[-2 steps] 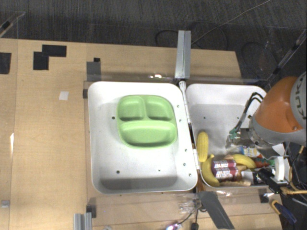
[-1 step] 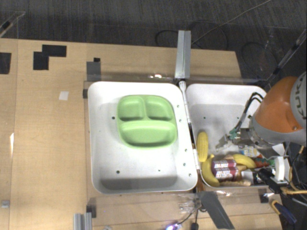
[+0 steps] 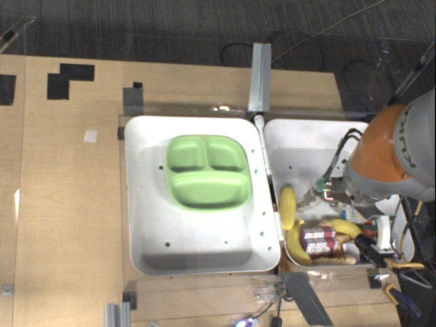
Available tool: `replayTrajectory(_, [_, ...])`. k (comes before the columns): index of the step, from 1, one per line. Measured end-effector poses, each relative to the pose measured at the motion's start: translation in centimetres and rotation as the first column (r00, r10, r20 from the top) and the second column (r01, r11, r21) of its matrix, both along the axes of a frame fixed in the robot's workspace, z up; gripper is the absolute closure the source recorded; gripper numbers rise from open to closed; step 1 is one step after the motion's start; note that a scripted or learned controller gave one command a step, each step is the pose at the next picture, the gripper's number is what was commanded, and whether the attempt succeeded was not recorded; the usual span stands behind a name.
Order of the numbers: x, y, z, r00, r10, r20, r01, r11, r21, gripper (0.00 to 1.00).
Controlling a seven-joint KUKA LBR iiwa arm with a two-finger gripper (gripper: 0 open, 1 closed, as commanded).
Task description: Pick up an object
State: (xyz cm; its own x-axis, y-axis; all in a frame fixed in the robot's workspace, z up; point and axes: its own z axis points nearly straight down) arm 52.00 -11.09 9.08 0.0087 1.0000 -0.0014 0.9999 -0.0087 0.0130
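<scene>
**Mia:** Where is the robot arm (image 3: 398,152)?

**Sam:** It comes in from the right. It is grey with a big orange band. It hangs over the right bin (image 3: 300,142).

**Mia:** What is its gripper (image 3: 325,195) doing?

**Sam:** It is down low in the right bin, just past the far end of a banana. It is small and dark with wires by it. I cannot tell what state it is in, and I cannot see a thing in it.

**Mia:** What is in that bin?

**Sam:** One yellow banana (image 3: 288,207) lies by the left wall. A second banana (image 3: 297,248) curves round the near left corner. A third banana (image 3: 343,228) lies to the right of them. A can with a red and white label (image 3: 320,241) lies on its side between them, touching the curved one. All of these sit in the near half of the bin.

**Mia:** Is the gripper touching any of them?

**Sam:** It is very near the first banana and the third one. I cannot tell if it touches.

**Mia:** And the left bin (image 3: 146,182)?

**Sam:** A green plate with three parts (image 3: 206,171) sits in it, in the far half. It is well apart from the gripper.
</scene>
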Motion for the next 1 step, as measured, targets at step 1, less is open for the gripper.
replayTrajectory(1, [4.20,1.03,-0.01,0.999,-0.038,0.003,0.038,0.999,0.000,0.00])
